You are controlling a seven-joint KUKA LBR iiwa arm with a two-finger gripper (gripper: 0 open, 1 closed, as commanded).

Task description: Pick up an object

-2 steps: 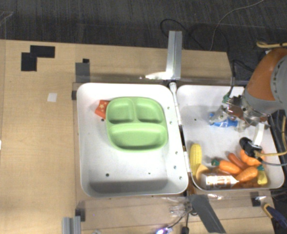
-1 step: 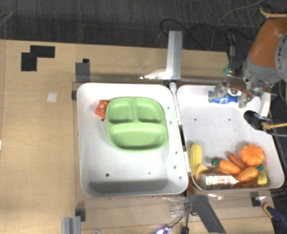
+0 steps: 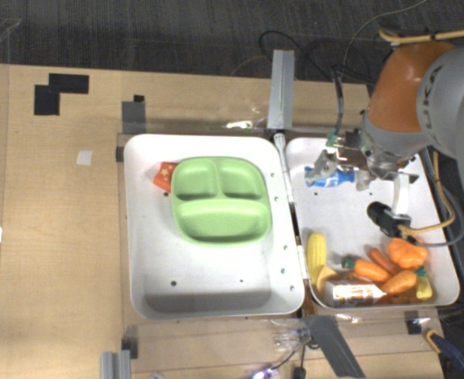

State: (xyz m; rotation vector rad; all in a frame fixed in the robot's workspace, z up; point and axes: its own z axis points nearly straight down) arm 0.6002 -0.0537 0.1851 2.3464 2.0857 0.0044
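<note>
The bench carries two shallow white bins side by side.

Left bin (image 3: pixel 149 290): contains one green divided tray (image 3: pixel 220 200), lying flat in the upper half. A small red item (image 3: pixel 164 177) sits at the tray's upper left corner, partly under its edge.

Right bin (image 3: pixel 338 223): contents are grouped along the lower edge. An ear of yellow corn (image 3: pixel 316 251) lies at the lower left. To its right are two orange carrots (image 3: pixel 370 271), an orange pepper (image 3: pixel 407 253), a small bottle with a white label (image 3: pixel 357 293) and a yellow piece (image 3: pixel 424 289), all touching or overlapping.

The arm (image 3: pixel 421 93) reaches in over the right bin. The gripper (image 3: pixel 344 164) is positioned over the upper part of this bin. A blue item (image 3: pixel 332 179) lies directly at the gripper. Gripper opening: cannot be determined from this view, nor whether the blue item is gripped.
</note>
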